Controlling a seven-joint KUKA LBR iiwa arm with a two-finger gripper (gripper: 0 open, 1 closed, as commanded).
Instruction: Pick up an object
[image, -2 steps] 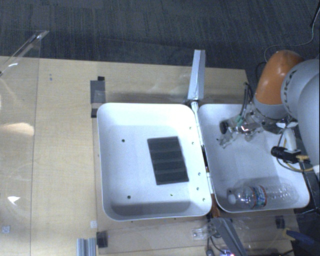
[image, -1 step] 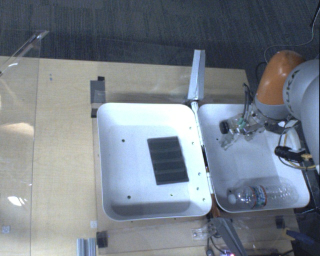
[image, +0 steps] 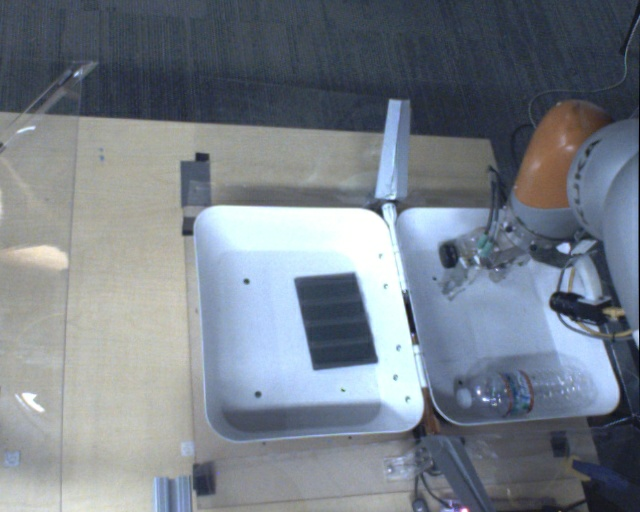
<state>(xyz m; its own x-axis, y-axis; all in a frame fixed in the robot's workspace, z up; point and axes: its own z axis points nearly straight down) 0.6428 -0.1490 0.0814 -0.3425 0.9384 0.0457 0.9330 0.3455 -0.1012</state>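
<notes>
A clear plastic bottle (image: 520, 390) with a white cap lies on its side along the front of the right bin (image: 580, 345). A black ribbed rectangular block (image: 336, 320) lies flat in the middle of the left bin (image: 230, 300). My gripper (image: 452, 272) hangs over the back left part of the right bin, pointing left, well behind the bottle. Its fingers stand apart and open, with nothing between them.
A grey upright post (image: 393, 150) stands behind the gap between the bins. Cables (image: 585, 310) trail along the right bin's right side under the arm. A clear sheet (image: 40, 280) covers the bench's left part.
</notes>
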